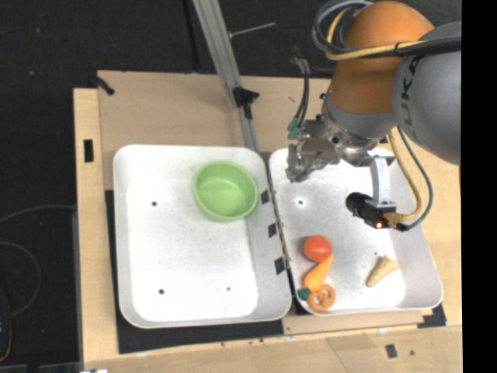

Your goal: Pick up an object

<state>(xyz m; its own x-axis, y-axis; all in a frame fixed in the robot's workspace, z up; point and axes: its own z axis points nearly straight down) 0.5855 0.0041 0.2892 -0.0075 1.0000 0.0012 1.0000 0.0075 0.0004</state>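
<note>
Objects for picking lie in the right bin (415, 286): a red tomato-like ball (317, 247), touching an orange curved gourd-shaped toy (319, 273), with an orange ring-shaped piece (322, 297) at the front edge and a tan wedge (380, 270) well apart to the right. The gripper (299, 168) hangs over that bin's back left corner, nothing visible between its fingers; whether they are parted I cannot tell. A green bowl (225, 191) sits upright in the left bin (147, 286)

Two bins (140, 286), one bowl (225, 190), four toys (317, 247)
</note>
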